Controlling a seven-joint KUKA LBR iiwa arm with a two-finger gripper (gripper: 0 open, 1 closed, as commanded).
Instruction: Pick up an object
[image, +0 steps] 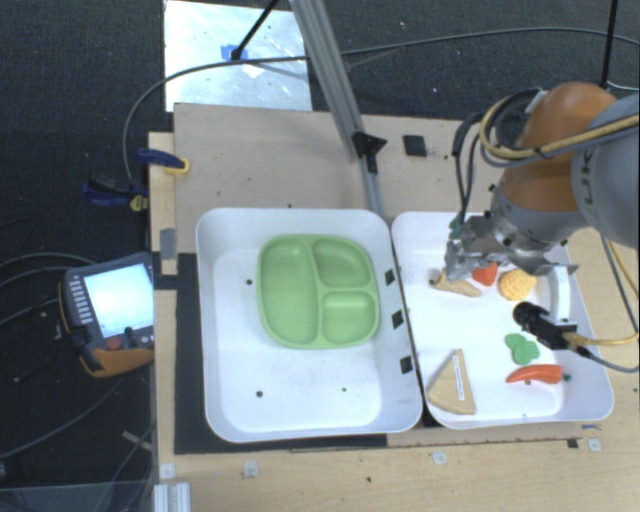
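My gripper (463, 264) hangs low over the upper part of the right bin (590, 400), at the end of the grey arm with its orange band. Just below it lies a small tan piece (457, 288), touching or nearly touching the gripper's tip. A red-orange toy (486, 275) sits right beside the gripper, partly hidden by it, with a yellow ridged toy (517, 286) next to that. Further toward the front lie a green leafy toy (521, 349), a red pepper-like toy (535, 375) and a tan sandwich wedge (453, 383).
The left bin (230, 400) holds a green divided plate (320, 290). A black cable end (535, 322) from the arm hangs over the right bin near the green toy. A grey pole (340, 90) slants across the back of the bench.
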